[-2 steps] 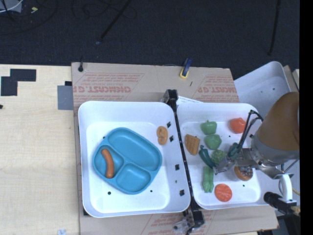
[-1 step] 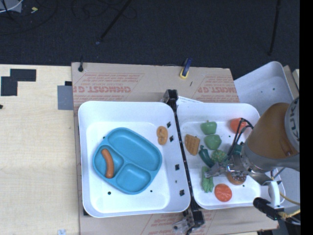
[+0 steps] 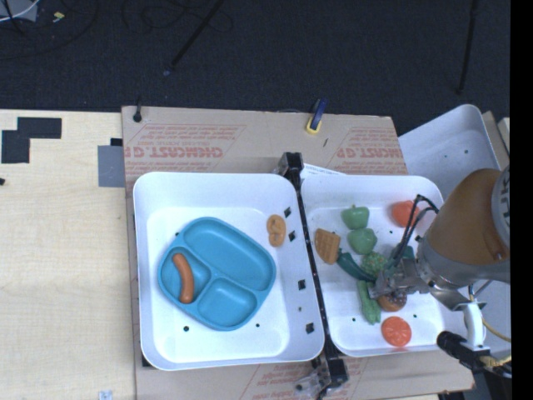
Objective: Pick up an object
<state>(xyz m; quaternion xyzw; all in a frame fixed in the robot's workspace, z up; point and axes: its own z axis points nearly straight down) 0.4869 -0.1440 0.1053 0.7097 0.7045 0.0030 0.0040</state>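
While the table [image 3: 58, 248] carries two shallow white bins side by side on a sheet of printed cardboard [image 3: 250, 144], the left bin [image 3: 216, 188] holds one blue divided plate [image 3: 218, 272], and the right bin [image 3: 329, 319] holds a cluster of toy foods. One orange sausage [image 3: 184, 277] lies in the plate's left compartment. One small tan piece [image 3: 276, 230] rests on the left bin's floor, near the wall shared with the right bin. In the right bin there are two green peppers [image 3: 357, 227], one above the other, one brown bread-like piece [image 3: 326, 245] left of them, one long dark green vegetable [image 3: 364, 288], and two red-orange round pieces: one [image 3: 400, 212] near the top, one [image 3: 396, 332] near the bottom. The grey and orange arm [image 3: 466, 227] reaches in from the right, and the end effector [image 3: 391, 288] sits low over the green vegetable and a brownish piece [image 3: 393, 302] just beneath it. Whether it is apart or closed cannot be told.
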